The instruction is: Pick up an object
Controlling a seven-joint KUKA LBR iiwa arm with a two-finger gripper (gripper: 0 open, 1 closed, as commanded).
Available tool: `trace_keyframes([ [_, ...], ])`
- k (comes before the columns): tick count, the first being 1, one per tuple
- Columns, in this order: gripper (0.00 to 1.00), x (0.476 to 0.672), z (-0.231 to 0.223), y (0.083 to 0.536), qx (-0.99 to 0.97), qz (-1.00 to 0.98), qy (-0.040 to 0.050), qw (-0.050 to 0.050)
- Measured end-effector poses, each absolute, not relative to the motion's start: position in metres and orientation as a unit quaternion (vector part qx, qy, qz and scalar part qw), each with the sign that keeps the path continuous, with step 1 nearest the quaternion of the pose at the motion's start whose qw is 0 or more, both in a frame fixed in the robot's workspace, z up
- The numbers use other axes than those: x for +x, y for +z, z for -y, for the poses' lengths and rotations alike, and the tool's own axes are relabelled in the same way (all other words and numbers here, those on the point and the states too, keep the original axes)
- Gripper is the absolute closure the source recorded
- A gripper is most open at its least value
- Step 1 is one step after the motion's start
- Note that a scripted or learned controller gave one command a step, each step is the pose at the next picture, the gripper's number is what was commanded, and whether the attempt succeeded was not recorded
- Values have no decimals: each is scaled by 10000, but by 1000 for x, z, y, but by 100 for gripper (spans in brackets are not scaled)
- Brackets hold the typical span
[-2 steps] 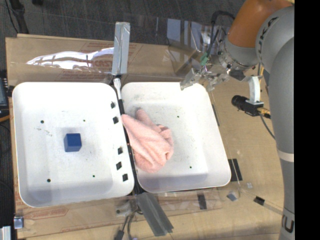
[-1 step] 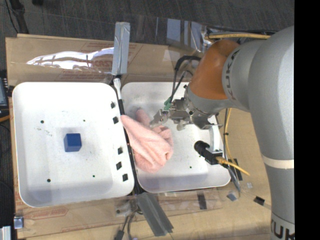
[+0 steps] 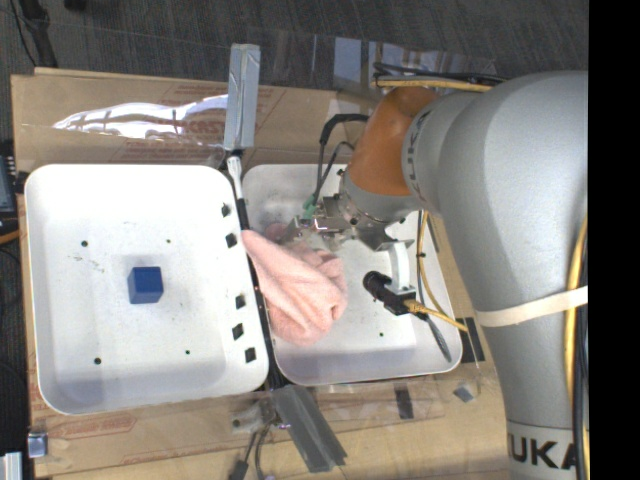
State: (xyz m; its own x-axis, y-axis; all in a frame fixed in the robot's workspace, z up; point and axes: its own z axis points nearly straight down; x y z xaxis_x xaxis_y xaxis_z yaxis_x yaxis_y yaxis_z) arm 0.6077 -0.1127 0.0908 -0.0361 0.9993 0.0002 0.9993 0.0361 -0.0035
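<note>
Cardboard bench | arm lettering "UKA" | pink cloth

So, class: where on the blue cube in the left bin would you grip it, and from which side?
Grip the blue cube across two opposite flat sides, coming straight down from above. It sits alone on the left bin floor, well away from the walls, so fingers likely fit on either side.

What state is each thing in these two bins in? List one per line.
blue cube: resting flat in the left bin, untouched
pink cloth: crumpled in the right bin, against its left wall
end effector: low over the cloth's upper end
</note>
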Motion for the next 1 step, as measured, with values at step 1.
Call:
trace_keyframes([
  [1, 100, 608, 112, 100, -6928, 7211, 20, 19],
])
